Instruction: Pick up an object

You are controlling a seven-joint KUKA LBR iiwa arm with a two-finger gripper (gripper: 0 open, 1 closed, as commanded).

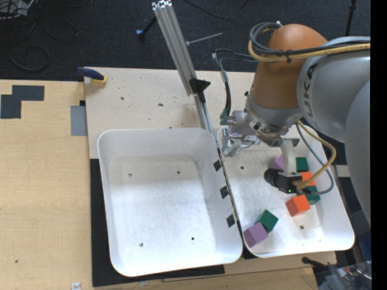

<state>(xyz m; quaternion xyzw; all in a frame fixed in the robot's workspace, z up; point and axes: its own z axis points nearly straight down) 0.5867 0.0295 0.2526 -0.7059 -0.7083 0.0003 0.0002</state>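
My gripper [232,142] hangs over the back left corner of the right bin [342,241], close to the wall it shares with the left bin; nothing shows in it. Loose blocks lie in the right bin. An orange cube [297,205] sits mid-right, and a green cube [268,220] and a purple cube [255,234] lie together near the front. Further back, partly hidden by the wrist, are a green block [302,164], a purple block [278,162], a small orange piece [306,177] and another green block [313,196].
The left bin [104,147] stands beside the right one. A slanted aluminium rail [176,47] rises behind the bins. A blue and yellow clamp [92,74] lies at the bench's back left corner. The grey and orange arm covers the back right.
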